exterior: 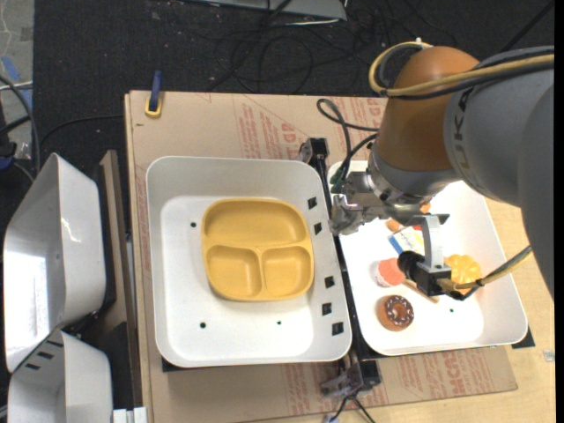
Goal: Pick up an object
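Bright, even light from above nearly washes out the white bin [169, 236] left of the gripper [351, 211], leaving only faint, soft shadows along its walls. The arm [498, 122] over the gripper looks soft and out of focus, with a dull sheen on its orange band [432, 104]. The floor [88, 33] beyond is dim.

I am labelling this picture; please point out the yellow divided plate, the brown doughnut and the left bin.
yellow divided plate [256, 218]: camera view, its large upper compartment.
brown doughnut [389, 314]: camera view, left of its ring.
left bin [176, 267]: camera view, its bare floor.
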Motion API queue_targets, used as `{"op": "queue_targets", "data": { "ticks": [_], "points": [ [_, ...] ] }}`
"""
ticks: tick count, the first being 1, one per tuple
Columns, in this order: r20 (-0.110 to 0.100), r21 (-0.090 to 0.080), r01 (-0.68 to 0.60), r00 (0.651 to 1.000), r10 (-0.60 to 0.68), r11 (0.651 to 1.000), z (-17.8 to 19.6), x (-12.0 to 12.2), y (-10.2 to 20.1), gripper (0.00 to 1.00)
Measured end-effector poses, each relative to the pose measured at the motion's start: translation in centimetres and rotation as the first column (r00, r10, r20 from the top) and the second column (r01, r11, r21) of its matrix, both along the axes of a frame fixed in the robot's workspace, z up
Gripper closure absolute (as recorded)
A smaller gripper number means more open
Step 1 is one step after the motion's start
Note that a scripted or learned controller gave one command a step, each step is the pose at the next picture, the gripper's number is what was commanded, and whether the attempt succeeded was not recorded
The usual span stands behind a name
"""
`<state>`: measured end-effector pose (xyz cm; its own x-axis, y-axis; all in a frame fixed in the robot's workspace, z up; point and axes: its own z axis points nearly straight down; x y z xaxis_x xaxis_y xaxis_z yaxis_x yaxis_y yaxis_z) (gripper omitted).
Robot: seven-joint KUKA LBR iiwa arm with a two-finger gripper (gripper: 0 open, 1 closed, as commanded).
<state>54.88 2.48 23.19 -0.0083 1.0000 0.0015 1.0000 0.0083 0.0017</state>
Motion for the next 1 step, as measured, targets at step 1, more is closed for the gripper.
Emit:
{"op": "queue_targets", "data": {
  "ticks": [1],
  "points": [
    [0.001,0.000,0.000,1.000,0.000,1.000,0.14,2.83,4.66,1.00]
  ]
}}
